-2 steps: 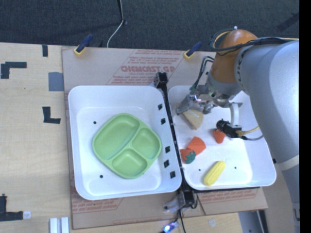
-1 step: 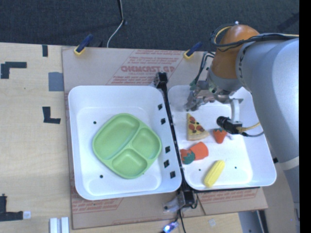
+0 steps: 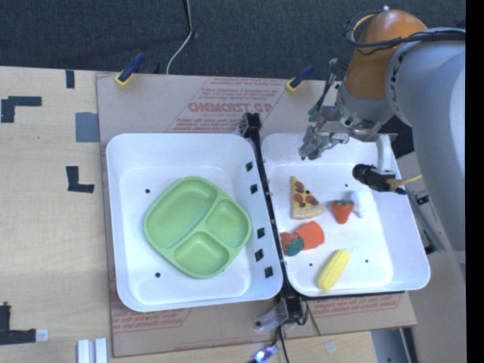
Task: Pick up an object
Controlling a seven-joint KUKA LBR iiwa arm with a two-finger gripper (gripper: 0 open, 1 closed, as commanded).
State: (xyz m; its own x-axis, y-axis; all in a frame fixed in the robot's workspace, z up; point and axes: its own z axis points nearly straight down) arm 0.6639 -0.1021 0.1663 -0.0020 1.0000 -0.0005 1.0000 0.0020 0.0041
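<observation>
Four toys, a pizza slice, strawberry, tomato and corn cob, lie loose in the right bin for picking, while the gripper hangs above, holding nothing, its tips seemingly close together.

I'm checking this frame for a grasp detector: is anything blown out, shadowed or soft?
Camera view: even overhead light; the right bin floor is nearly washed out white; the pizza slice toy and corn toy cast only faint shadows; the gripper looks slightly soft, as does the green divided plate edge.
</observation>
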